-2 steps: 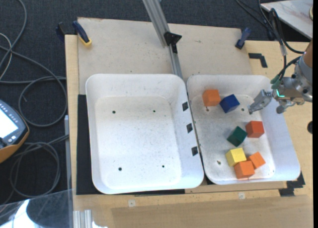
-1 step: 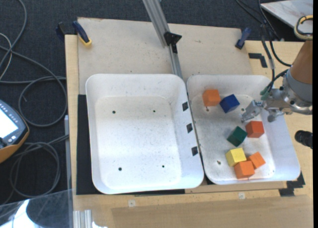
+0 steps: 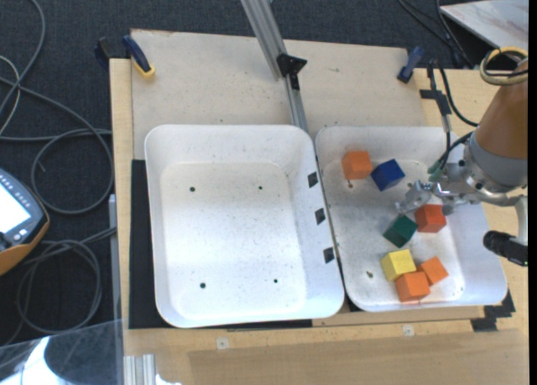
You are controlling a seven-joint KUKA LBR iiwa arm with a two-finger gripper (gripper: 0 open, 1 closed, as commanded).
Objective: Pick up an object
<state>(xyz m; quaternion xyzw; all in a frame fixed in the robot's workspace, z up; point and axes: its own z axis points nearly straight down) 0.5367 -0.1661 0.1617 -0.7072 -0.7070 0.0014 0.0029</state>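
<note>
Jaws just above red-orange block (image 3: 430,218)

Robotics laboratory or test cell. Evidence: a plywood bench (image 3: 210,81) fitted with blue clamps (image 3: 138,54) at its upper corners; loose black cables (image 3: 50,140) across dark carpet at the frame's left; an aluminium mast (image 3: 264,23) at top centre; a handheld control pendant (image 3: 17,215) at the left edge
</note>
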